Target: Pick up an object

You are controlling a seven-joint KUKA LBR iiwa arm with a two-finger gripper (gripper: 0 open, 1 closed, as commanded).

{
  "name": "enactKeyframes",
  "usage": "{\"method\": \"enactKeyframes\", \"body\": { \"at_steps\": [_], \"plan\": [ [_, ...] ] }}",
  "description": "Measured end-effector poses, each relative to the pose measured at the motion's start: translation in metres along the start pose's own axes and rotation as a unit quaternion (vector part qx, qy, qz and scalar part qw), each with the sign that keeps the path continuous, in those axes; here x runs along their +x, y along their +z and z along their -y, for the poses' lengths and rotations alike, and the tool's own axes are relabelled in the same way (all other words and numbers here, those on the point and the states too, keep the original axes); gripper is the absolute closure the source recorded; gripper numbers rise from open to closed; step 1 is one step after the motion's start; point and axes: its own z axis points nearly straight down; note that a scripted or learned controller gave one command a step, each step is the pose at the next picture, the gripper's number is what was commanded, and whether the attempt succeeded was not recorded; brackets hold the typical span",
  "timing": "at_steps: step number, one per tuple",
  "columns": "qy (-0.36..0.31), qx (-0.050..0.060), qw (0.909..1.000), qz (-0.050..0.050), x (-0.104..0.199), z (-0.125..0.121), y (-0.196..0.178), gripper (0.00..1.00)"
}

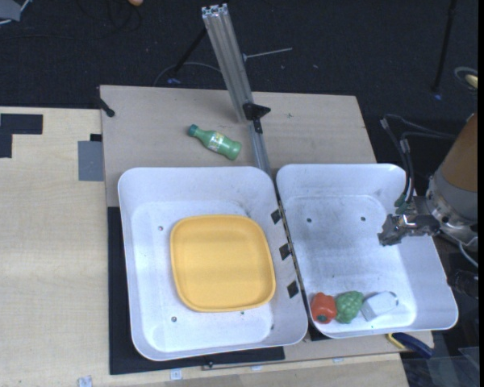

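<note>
While the green bottle (214, 141) bears an unreadable label, the gripper (390, 234) hovers, its spread indiscernible.

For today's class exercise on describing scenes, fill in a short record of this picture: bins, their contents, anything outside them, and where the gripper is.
left bin: holds a yellow plate
right bin: red item, green item and white item in a row along the near wall
outside bins: green bottle lying on the bench behind the left bin
gripper: over the right bin's right side, apart from the three items
</note>
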Motion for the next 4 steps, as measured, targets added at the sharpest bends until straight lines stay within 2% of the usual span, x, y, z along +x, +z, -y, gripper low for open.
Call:
{"method": "enactKeyframes", "body": {
  "at_steps": [1, 3, 4],
  "plan": [
    [0.0, 0.003, 1.0, 0.0, 0.0, 0.0, 0.012, 1.0],
    [-0.002, 0.003, 1.0, -0.001, 0.091, -0.002, 0.01, 1.0],
    [-0.002, 0.003, 1.0, -0.001, 0.143, 0.005, 0.013, 1.0]
  ]
}}
